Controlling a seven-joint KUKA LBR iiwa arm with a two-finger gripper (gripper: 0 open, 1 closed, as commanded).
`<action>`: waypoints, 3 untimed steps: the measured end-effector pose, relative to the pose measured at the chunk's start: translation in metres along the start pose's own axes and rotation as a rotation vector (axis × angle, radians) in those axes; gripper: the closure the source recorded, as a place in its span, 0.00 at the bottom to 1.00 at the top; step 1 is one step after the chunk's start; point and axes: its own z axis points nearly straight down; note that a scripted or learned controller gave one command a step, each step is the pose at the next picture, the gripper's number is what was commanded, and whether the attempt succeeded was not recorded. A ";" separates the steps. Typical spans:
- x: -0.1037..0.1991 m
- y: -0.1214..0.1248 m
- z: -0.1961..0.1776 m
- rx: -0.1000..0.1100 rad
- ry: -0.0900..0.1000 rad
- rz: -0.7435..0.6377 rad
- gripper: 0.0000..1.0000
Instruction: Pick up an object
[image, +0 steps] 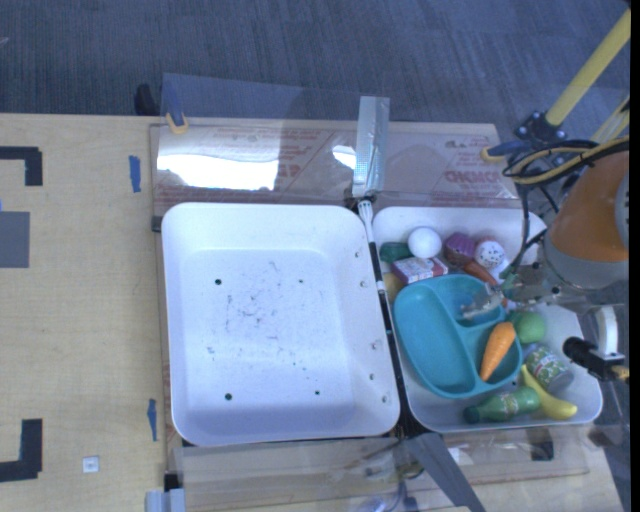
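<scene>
A pale wooden tabletop (80, 330) carries two white bins. In the right bin (590, 400), the gripper (497, 297) hangs over a teal bowl (440, 340), beside an orange carrot (497, 350) leaning on the bowl's rim; its grasp, possibly empty, cannot be told.

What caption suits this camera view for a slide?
Arm reaches over right bin crowded with toys, beside blue dish.
</scene>
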 end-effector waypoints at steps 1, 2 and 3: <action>0.008 0.081 0.003 0.031 0.006 -0.124 0.00; -0.016 0.048 -0.013 0.012 0.004 -0.116 0.00; -0.013 -0.002 -0.001 -0.004 0.000 -0.056 0.00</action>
